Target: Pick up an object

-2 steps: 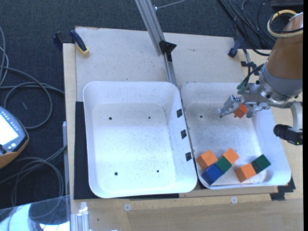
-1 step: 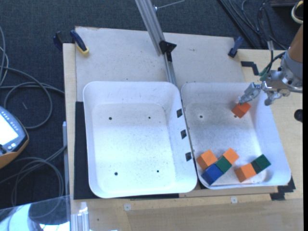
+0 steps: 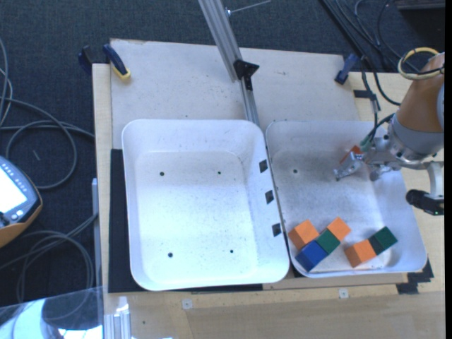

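Blocks lie clustered at the near end of the right bin (image 3: 395,189), well apart from the gripper (image 3: 349,167); the camera view looks down at a slant on two shallow white bins set side by side on a pale bench (image 3: 176,83). At the left of the cluster, an orange block (image 3: 304,232) touches a blue block (image 3: 311,255) just below it; a dark green block (image 3: 328,242) sits against both, and a second orange block (image 3: 339,227) leans on its upper right side. A little to the right, a third orange block (image 3: 361,252) lies beside another green block (image 3: 383,239), the two touching. The arm (image 3: 422,111) comes in from the right edge, its orange band above a grey wrist; the gripper reaches leftward over the upper middle of the right bin, nothing visible between its tips; whether its tips are spread or pressed together cannot be told at this size. The left bin (image 3: 141,147) shows a speckled white floor with a few dark dots. A slanted metal rail (image 3: 222,30) crosses the bench from the top toward the gap between the bins; a blue and yellow clamp (image 3: 116,61) grips the far left corner of the bench, and a blue clamp (image 3: 346,68) sits at the far right corner. Cables (image 3: 35,140) trail over the dark floor at left.
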`<state>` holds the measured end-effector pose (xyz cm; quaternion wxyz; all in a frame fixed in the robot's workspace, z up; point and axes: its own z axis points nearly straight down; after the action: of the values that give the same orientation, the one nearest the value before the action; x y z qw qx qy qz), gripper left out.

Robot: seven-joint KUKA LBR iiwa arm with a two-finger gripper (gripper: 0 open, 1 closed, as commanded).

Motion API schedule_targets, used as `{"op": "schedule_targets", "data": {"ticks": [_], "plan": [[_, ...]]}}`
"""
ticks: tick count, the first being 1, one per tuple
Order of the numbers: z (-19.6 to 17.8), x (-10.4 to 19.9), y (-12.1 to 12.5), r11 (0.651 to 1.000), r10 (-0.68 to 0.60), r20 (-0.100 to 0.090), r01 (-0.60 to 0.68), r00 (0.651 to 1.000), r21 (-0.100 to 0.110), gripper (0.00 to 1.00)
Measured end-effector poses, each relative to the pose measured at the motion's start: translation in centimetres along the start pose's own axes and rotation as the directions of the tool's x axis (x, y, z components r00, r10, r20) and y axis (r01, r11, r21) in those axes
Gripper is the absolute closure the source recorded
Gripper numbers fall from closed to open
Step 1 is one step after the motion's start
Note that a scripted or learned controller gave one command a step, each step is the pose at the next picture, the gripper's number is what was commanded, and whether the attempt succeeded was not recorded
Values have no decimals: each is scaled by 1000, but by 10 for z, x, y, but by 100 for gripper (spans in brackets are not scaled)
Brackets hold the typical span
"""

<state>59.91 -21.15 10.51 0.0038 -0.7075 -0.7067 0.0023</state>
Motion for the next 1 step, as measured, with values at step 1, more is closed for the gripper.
{"op": "schedule_targets", "data": {"ticks": [1], "plan": [[5, 31, 53, 1000, -6, 3, 6, 1000, -12, 0]]}}
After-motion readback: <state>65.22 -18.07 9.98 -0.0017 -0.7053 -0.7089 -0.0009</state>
